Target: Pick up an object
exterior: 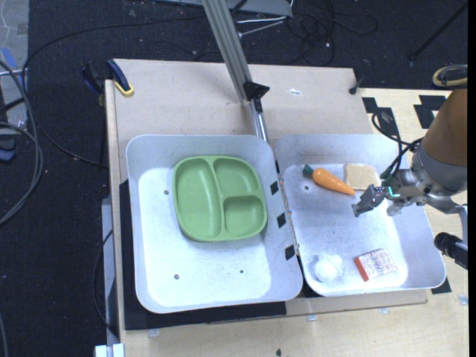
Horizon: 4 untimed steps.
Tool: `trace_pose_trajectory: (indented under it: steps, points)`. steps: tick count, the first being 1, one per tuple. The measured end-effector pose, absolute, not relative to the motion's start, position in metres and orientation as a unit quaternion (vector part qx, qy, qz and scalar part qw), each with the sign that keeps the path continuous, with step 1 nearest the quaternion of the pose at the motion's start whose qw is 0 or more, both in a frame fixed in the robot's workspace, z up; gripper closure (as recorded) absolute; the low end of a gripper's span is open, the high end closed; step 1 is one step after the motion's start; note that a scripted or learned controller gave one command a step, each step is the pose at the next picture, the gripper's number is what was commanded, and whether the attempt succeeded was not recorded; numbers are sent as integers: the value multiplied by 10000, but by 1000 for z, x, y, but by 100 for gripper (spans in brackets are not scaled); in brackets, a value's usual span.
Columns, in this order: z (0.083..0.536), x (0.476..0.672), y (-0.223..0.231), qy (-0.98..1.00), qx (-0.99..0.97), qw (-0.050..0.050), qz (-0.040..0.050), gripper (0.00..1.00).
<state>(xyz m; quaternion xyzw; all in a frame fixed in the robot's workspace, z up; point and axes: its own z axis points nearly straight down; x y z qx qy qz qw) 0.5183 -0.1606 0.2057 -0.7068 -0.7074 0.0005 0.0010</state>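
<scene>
Two white bins are sitting side by side on the bench: the left bin (149,274) is holding a green divided plate (220,198), and the right bin (416,251) is holding four small things. An orange carrot (332,182) with a green tip is lying near the back of the right bin, touching or just beside a pale tan block (361,175) behind it. A white lump (327,268) and a red-and-white packet (374,264) are lying near the front edge, a little apart from each other.

The arm is reaching in from the right, and its gripper (370,201) is hanging over the right bin just to the right of the carrot's thick end and just in front of the tan block. Nothing is showing between the fingers, but they are looking dark and small at this slant, so I cannot tell how wide the jaws are standing. The carrot is lying beside the fingertips, not between them, and the packet and lump are lying well apart toward the front
</scene>
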Motion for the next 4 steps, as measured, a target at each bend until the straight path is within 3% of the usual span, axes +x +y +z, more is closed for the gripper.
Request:
trace_pose_trajectory:
  steps: [1,3,4]
  points:
    - [206,519,-161,-7075,-7067,4,1,0]
    - [108,530,-158,-7071,-7071,19,11,0]
    - [93,531,-158,-7067,-7075,-11,-1,0]
